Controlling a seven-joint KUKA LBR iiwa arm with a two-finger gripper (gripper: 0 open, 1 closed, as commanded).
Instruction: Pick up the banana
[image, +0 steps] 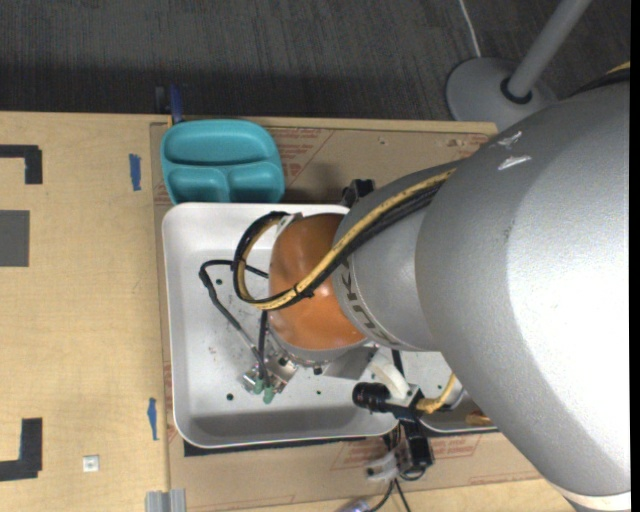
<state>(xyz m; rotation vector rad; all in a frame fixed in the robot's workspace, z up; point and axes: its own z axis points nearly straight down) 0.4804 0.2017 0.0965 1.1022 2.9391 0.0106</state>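
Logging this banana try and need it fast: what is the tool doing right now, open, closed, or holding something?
Tool: cannot be told; it is low over the white bin, beneath the arm, and too small to read.

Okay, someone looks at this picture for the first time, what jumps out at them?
The big grey arm fills the right side, reaching down into the white bin with its orange band over the bin's middle. Black and yellow cables loop beside the band. A teal tray sits just beyond the bin's far edge.
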